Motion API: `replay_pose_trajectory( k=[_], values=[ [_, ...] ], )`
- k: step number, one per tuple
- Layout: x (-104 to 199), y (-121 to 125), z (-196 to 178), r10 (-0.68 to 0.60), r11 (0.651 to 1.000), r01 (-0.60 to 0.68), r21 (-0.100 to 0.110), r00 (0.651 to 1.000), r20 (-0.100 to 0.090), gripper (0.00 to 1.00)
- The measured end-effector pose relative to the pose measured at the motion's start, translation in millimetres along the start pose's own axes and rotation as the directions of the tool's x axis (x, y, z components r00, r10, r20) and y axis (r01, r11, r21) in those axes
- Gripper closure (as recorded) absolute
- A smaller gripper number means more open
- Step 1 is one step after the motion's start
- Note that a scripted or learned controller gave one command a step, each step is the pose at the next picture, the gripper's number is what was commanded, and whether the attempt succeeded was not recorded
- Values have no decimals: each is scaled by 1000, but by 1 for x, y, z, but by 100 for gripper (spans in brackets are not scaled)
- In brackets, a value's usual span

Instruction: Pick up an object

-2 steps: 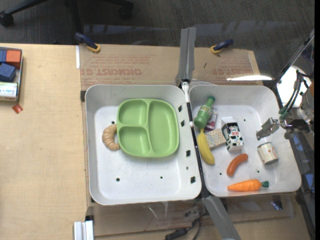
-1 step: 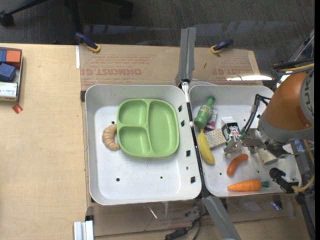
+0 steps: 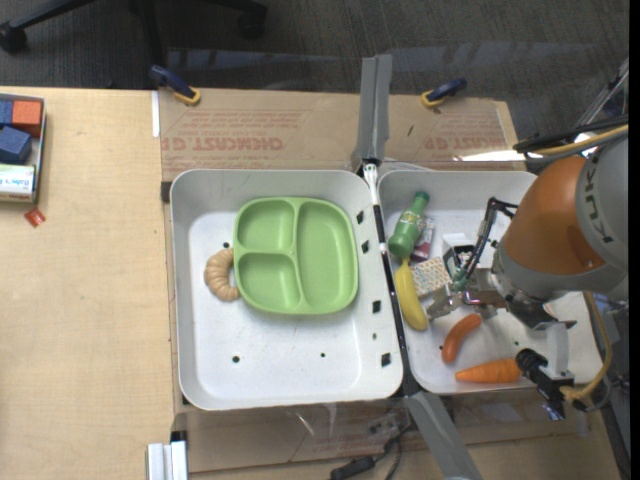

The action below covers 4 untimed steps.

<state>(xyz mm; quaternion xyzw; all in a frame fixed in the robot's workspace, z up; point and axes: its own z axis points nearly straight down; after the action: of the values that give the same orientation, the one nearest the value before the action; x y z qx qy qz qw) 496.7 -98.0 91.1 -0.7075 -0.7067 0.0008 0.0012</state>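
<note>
The right bin (image 3: pixel 470 186) holds a green bottle (image 3: pixel 408 228), a yellow banana (image 3: pixel 409 298), a patterned packet (image 3: pixel 430 274), an orange-red sausage (image 3: pixel 457 336) and a carrot (image 3: pixel 490 372). My gripper (image 3: pixel 456 294) hangs low in this bin, just right of the banana and directly above the sausage's upper end, beside the packet. The arm's orange band (image 3: pixel 553 218) covers the bin's right part. I see nothing lifted off the bin floor.
The left bin (image 3: pixel 280 368) carries a green divided plate (image 3: pixel 297 256) with a tan croissant (image 3: pixel 220 274) at its left side. Coloured blocks (image 3: pixel 20 128) lie on the wooden bench at far left. A metal divider (image 3: pixel 375 118) runs between the bins.
</note>
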Motion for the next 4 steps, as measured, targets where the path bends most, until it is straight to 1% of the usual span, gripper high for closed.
replay_pose_trajectory(
  k=[1, 2, 3, 4],
  values=[
    [4, -6, 1, 2, 1000, -2, 0, 1000, 0, 0],
    [5, -6, 0, 2, 1000, -2, 0, 1000, 0, 0],
    [5, 44, 0, -2, 1000, 2, 0, 1000, 1, 0],
    [3, 40, 0, 0, 1000, 0, 1, 1000, 1, 0]
  ],
)
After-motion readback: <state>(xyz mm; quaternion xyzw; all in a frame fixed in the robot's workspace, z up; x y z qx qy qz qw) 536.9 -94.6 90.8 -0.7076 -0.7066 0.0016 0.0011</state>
